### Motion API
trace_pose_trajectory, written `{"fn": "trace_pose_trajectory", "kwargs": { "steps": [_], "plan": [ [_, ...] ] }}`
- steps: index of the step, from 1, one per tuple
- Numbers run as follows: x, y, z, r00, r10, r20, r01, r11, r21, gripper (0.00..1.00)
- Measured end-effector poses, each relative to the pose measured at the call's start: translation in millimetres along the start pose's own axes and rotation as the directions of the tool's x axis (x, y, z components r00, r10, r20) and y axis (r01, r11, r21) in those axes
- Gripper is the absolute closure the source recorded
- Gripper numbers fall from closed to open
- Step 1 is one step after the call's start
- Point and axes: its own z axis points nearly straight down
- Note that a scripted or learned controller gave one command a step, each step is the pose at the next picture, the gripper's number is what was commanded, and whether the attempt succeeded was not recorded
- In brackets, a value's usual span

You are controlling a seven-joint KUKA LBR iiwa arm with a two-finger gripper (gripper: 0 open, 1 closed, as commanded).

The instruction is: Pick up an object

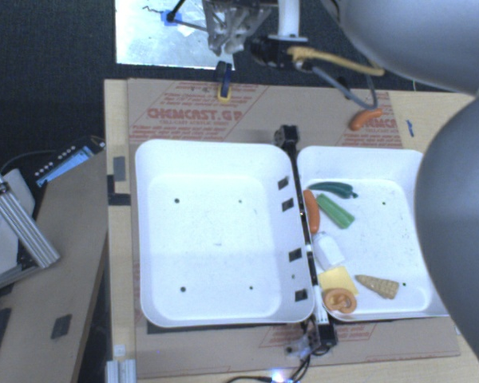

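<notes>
Surface [120, 238]: covered by a brown cardboard sheet [247, 110] printed with red lettering. On the sheet, two shallow white bins side by side, touching: left bin [152, 238], right bin [407, 166]. An orange sausage-shaped item [366, 119] lies on the cardboard behind the right bin.

Robotics lab: white bins [207, 154], cardboard-covered bench [191, 106].

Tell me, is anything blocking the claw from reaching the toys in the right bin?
Nothing visible does. The gripper hangs at the top of the view, beyond both bins. The toys, such as the green pepper, carrot and cheese wedge, lie uncovered along the right bin's left side.
</notes>
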Motion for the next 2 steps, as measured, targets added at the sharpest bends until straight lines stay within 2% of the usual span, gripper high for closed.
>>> {"fn": "trace_pose_trajectory", "kwargs": {
  "steps": [1,2],
  "plan": [
    [0,-2,-60,1.000,-0.002,-0.002,0.002,1.000,-0.004,1.00],
    [-23,0,-56,1.000,0.004,0.001,-0.004,1.000,0.002,1.00]
  ]
}}
